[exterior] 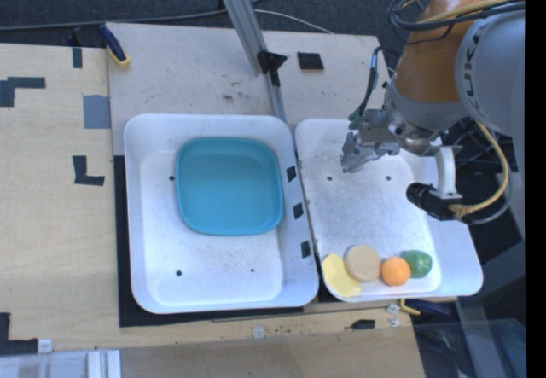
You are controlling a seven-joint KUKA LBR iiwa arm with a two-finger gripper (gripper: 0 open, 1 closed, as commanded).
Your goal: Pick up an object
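The pincer [352, 159] hung above the far end of the right bin [375, 206], finger state indeterminate, while a yellow piece [337, 276], tan disc [362, 263], orange ball [394, 271] and green item [418, 262] lay clustered along that bin's near edge.

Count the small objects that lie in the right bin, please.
4, in a row along its near edge: yellow piece, beige disc, orange ball, green object. None seem hidden.

Lab: taped bench [51, 146], bins [145, 197].
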